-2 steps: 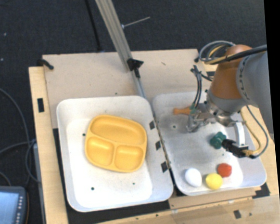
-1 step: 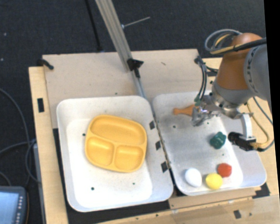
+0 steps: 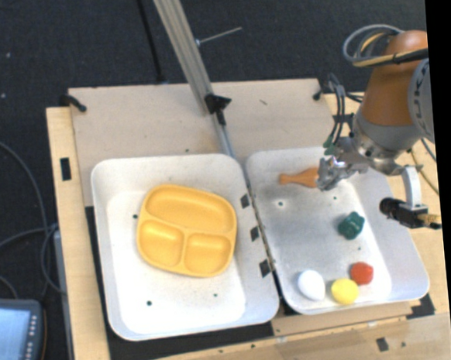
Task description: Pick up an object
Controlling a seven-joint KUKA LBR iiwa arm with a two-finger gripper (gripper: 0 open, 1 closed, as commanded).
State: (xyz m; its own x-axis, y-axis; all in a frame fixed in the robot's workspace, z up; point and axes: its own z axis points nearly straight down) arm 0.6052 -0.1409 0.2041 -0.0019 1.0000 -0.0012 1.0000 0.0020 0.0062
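My gripper (image 3: 330,172) hangs low over the back of the right bin (image 3: 308,239). An orange-brown, carrot-like object (image 3: 298,179) lies there, its right end right at the gripper's tip; whether it sits between them is unclear. A dark green block (image 3: 351,224) rests right of the bin's middle. Along the near edge lie a white egg-shaped object (image 3: 311,284), a yellow ball (image 3: 344,291) and a red object (image 3: 362,272).
The left bin (image 3: 122,300) holds a yellow divided plate (image 3: 186,230). A slanted metal pole (image 3: 193,69) rises from behind the bins' shared edge. The grey and orange arm (image 3: 390,100) enters from the right, above the right bin's far corner.
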